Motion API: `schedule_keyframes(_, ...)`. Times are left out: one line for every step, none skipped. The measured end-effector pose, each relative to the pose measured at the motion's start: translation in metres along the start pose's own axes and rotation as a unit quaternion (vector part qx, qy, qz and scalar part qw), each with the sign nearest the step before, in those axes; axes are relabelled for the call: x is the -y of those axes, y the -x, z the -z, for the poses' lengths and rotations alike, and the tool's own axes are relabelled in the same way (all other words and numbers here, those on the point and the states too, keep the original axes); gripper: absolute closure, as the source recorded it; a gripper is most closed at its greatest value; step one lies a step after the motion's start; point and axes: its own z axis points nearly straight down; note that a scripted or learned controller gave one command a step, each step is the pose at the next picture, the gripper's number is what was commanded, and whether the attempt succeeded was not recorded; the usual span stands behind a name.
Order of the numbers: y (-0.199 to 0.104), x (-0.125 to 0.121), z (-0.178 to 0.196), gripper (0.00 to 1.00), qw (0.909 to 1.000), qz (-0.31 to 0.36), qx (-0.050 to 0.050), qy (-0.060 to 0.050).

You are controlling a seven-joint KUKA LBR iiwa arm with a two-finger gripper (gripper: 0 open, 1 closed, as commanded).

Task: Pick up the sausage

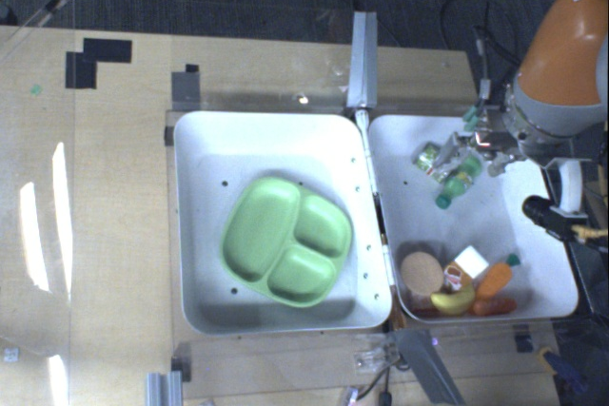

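Bench: pale wooden top [95, 204] under a dark carpeted floor strip at the far edge, with black cables trailing across that strip.
Bins: two shallow white bins side by side — left bin [200, 204] and right bin [400, 157], parted by a grey metal rail [363, 62] that runs away toward the far side.
Left bin contents: a green divided tray [285, 241] with three compartments, lying slightly turned in the middle of the bin.
Arm: grey body with an orange band [566, 38], reaching in from the right over the far right corner of the right bin.
Gripper: gripper [476, 143] sits over the far part of the right bin; I cannot tell how it is set, since the metal parts blur together.
Near the gripper: a green bottle [457, 181] lying tilted and a small crumpled packet [430, 157] just left of it, both close beside the gripper's tip.
Sausage: the reddish sausage [493, 305] lies on the bin floor at the near right corner of the right bin — well apart from the gripper.
Its neighbours: an orange carrot [495, 279] just above it, a yellow banana [452, 301] to its left, a white block [470, 261], and a round brown item [422, 271] farther left.
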Motion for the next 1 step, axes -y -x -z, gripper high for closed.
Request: schedule_keyframes(0.0548,0.0293,-0.1075,0.0,0.9993,0.036,0.0,0.0)
